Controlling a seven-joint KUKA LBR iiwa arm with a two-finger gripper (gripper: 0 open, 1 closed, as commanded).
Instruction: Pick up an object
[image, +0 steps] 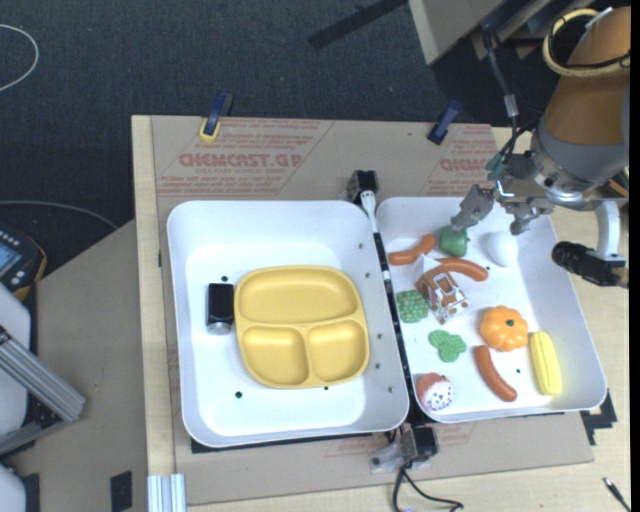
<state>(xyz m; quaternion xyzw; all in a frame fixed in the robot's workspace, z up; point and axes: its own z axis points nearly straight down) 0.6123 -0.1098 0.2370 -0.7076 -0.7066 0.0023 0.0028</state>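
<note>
My gripper (497, 214) hangs over the far part of the right bin (563, 300), open, with its two grey fingers spread and nothing between them. Just below its left finger lies a green round toy (455, 240), and below the right finger a white egg (500, 247). Several other toy foods lie in this bin: an orange carrot (411, 250), a sausage (463, 268), a small brown-and-white piece (443, 291), an orange pumpkin (503, 328), a yellow corn cob (545, 362) and a red sausage (495, 372).
The left bin (200, 250) holds a yellow divided plate (300, 325) and a small black block (220, 305). Green leafy toys (411, 305) and a red-and-white piece (435, 392) lie by the right bin's left wall. The arm's black bracket (590, 262) overhangs its right rim.
</note>
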